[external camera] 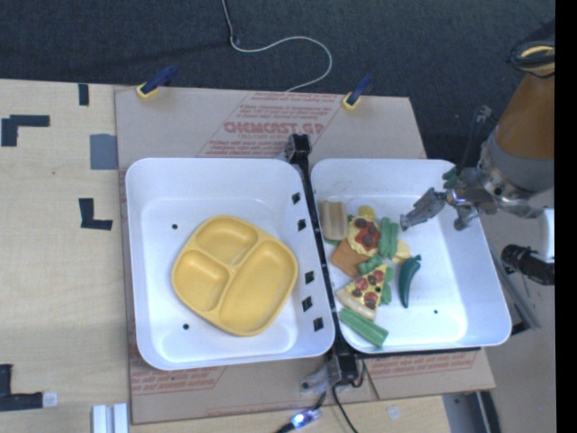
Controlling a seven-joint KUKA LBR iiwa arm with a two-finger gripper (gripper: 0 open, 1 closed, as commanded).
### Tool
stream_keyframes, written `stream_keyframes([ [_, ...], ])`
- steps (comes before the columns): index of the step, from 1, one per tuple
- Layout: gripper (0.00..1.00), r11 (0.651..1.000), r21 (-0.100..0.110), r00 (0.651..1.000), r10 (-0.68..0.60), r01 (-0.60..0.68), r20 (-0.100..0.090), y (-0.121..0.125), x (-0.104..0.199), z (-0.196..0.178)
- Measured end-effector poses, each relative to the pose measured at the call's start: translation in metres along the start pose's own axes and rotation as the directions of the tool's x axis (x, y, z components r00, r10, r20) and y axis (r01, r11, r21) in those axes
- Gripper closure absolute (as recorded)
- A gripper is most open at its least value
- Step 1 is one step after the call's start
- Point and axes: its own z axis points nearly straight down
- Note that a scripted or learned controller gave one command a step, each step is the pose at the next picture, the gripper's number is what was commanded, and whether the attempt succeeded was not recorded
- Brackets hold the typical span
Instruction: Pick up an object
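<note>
The gripper (420, 213) hovered over the right bin (469, 305), above its upper middle, just right of the toy food pile. Whether it was released or clenched could not be told, and nothing was seen in its grasp. The candidates lay along the bin's left side: pizza slices (364, 289), a green pepper (407, 278) and a green bean pod (362, 329). The pepper lay at the pile's right edge and seemed the easiest target. A good pick would likely centre over one item and descend vertically. The yellow plate (234, 274) occupied the left bin (149, 242).
</note>
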Motion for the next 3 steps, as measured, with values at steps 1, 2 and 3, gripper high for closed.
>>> stream_keyframes([
  [1,0.00,1.000,0.004,1.000,-0.001,0.001,0.000,0.001,0.000,0.044],
  [2,0.00,1.000,0.006,1.000,-0.001,0.001,-0.001,-0.009,0.006,0.095],
  [3,0.00,1.000,0.004,1.000,0.000,0.000,-0.001,-0.015,0.005,0.140],
])
